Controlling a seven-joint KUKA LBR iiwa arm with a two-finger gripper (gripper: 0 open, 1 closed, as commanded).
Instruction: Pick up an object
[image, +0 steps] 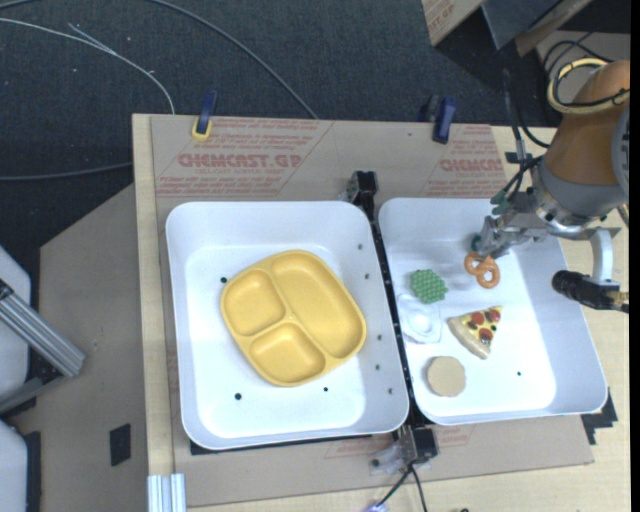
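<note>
Camera view: my pincer (486, 243) sits over the right bin (570, 390).
Grip: I cannot tell.
Pretzel (483, 270): just below it, long axis roughly vertical.

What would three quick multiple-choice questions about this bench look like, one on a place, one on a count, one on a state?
1. Where is the yellow tray?
A. Left bin
B. Right bin
C. On the floor

2. How many compartments does the tray have?
A. Two
B. Three
C. Five

3. How is the pretzel placed?
A. Stacked on the pizza slice
B. Inside the tray
C. Lying in the right bin just under the hand

Answers: 1 A, it fills the left bin. 2 B, ridges mark three sections. 3 C, it lies on the bin floor, apart from the pizza slice.
</note>
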